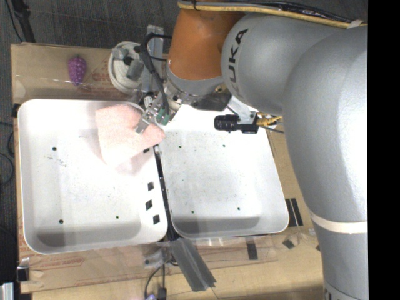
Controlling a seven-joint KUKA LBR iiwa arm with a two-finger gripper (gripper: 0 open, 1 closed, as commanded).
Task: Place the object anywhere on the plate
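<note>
The pink plate [119,136] lies in the left bin [37,186], up near the bin's far right corner. It is pale pink, almost the same soft shade all over. It looks flat and has four sides, and it sits turned, so one corner points down toward the middle of the bin. Its edges look soft and a bit blurry. Its lower right edge comes close to the wall between the two bins.

The gripper [150,116] is right over the upper right part of the pink plate. It is small and dark, with a bit of green and silver on it. The picture does not let one tell if the claw is apart or together, or if it has anything in it.

The big grey arm [281,49] comes in from the right, with its orange band [194,42] just above the gripper. A small black part [236,124] sticks out under the arm, over the far edge of the right bin [225,186].

On the brown bench [37,61], past the far edge of the left bin, sits a little purple bumpy thing [77,69]. It is well apart from the plate. Near it, closer to the arm, is a white round thing [120,67].
</note>
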